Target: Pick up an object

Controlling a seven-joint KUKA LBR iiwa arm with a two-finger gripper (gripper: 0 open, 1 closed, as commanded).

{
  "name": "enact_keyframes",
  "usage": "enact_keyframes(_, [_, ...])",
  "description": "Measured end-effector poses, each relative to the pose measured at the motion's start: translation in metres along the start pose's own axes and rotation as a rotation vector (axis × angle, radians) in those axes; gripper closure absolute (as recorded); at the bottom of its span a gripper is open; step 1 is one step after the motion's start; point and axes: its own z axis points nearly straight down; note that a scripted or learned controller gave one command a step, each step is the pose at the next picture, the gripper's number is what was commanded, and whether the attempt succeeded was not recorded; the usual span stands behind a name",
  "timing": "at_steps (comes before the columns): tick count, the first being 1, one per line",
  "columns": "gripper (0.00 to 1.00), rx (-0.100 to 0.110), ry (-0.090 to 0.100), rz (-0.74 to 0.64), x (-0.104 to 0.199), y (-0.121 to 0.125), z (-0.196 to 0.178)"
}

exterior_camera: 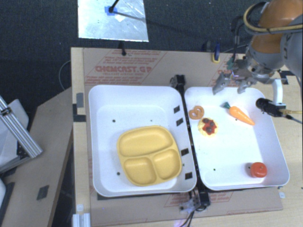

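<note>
Nearest, a yellow tray [149, 154] lies in the left bin [102, 126]. Right bin [272, 141] holds a tomato [258, 170] at its near corner, a pizza slice [208, 126], a pretzel [196, 112] and a carrot [240, 115]. Gripper [231, 84] hovers over that bin's far edge, fingers spread, grasping nothing.

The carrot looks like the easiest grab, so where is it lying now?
The carrot lies in the right bin, near its far right corner, just right of the pretzel and below the pincer.
</note>
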Motion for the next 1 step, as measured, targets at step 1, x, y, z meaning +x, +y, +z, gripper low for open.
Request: enact_keyframes(1, [0.00, -0.012, -0.001, -0.002, 0.0002, 0.0024, -0.0075])
